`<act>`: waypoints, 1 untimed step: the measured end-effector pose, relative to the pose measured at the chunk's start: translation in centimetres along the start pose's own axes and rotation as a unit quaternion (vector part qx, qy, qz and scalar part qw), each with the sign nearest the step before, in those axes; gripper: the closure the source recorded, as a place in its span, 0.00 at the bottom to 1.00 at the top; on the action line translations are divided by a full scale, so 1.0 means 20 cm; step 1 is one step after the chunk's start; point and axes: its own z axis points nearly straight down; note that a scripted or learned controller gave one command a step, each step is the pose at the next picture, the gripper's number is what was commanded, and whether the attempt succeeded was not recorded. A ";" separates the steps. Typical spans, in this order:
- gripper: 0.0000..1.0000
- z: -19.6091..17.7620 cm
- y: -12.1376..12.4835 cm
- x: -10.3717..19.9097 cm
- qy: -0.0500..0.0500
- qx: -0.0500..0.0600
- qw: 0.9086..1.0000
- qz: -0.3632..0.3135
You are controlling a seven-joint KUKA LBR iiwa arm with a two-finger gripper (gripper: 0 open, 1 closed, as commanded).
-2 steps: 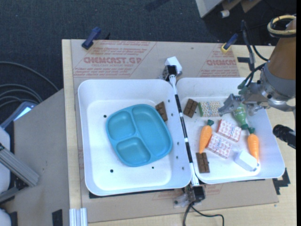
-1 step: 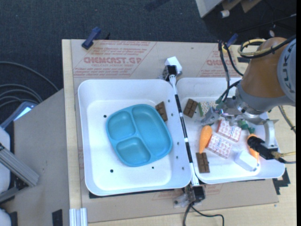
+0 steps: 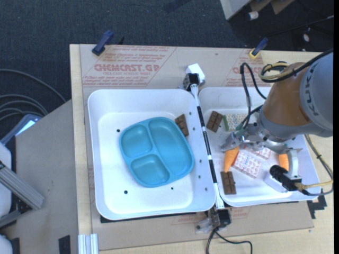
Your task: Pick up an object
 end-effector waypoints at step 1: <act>0.00 0.02 -0.01 0.02 -0.003 -0.003 1.000 0.001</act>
